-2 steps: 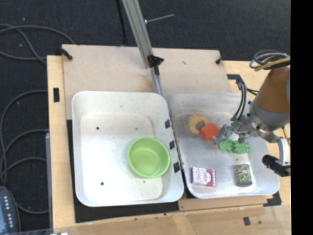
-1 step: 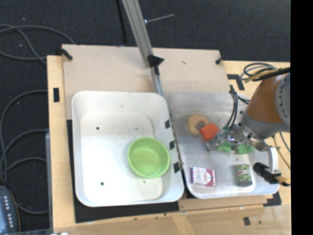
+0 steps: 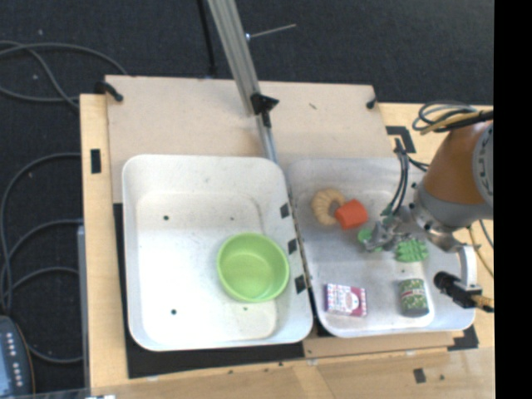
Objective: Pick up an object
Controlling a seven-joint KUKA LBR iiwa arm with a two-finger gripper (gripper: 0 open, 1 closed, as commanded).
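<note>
While you read these lines, treat each risk as a judgement from this one slanted view.
End effector: the end effector (image 3: 384, 238) sits low in the right bin (image 3: 349, 177); you cannot tell whether it is open, closed or gripping anything.
Nearest candidates: a small green piece (image 3: 365, 237) touches it at 9 o'clock; a leafy green toy (image 3: 411, 251) lies just beside it at 4 o'clock.
Others: an orange block (image 3: 352, 214) against a tan ring (image 3: 327, 204) at 10 o'clock; a green can (image 3: 413, 297) and a pink packet (image 3: 345, 300) towards 6 o'clock.
Left bin: the left bin (image 3: 158, 181) holds a green bowl (image 3: 253, 268).
Risk: crowding could let you nudge a neighbour or pinch only an edge, so the object slips on lift.
</note>
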